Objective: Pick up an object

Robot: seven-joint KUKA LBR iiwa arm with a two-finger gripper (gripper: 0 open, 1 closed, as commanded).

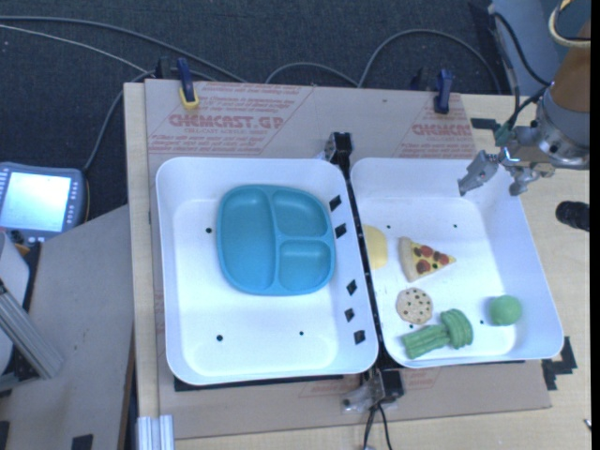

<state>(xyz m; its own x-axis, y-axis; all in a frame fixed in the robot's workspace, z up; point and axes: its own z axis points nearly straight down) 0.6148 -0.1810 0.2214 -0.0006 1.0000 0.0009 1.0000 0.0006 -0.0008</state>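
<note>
The hand (495,178) hung spread apart and empty over the white bin's (530,251) far corner, presumably lining up; the plastic pizza slice (424,258) sat just below-left of it.

Arm (553,26) grey, smooth rounded casing, bulky. Orange band (574,71) above wrist, pale ring edge near top. Dark cables looping along grey link. Below band, grey metal wrist flange with small fittings. Tool (494,176) silvery grey, two slim fingers (472,177) spread apart, angular metal brackets at their base.
</note>
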